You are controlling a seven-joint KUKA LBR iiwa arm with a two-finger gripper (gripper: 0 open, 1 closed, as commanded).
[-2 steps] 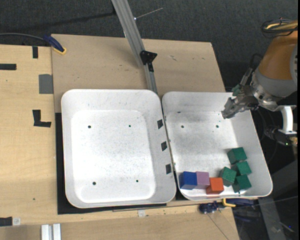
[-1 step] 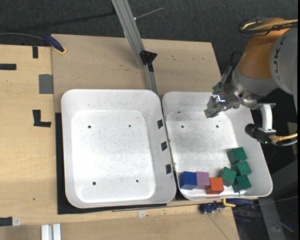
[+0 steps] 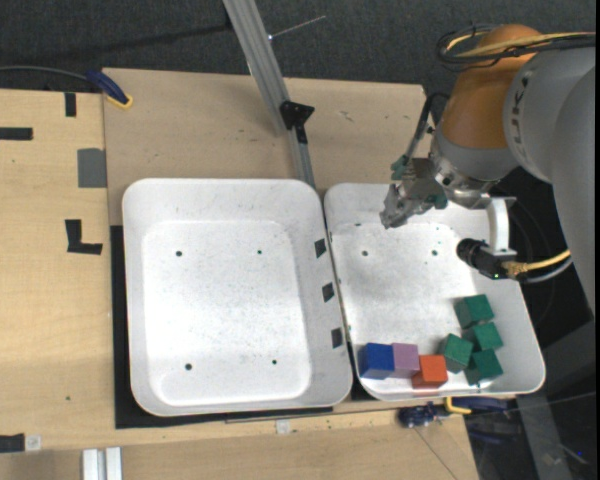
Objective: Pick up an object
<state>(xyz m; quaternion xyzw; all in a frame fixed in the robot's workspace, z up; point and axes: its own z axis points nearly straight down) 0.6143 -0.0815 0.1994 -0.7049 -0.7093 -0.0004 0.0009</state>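
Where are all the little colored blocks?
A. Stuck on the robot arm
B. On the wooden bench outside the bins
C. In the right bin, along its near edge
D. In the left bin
C. The blue block, purple block, orange block and green blocks all sit in the right bin, bunched toward its near edge and corner.

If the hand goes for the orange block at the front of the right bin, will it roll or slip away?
The orange block looks flat-faced and cube-like, so it should slide rather than roll. It appears rigid and probably light. It sits tight beside the purple block and a green block, so the hand may nudge those neighbours.
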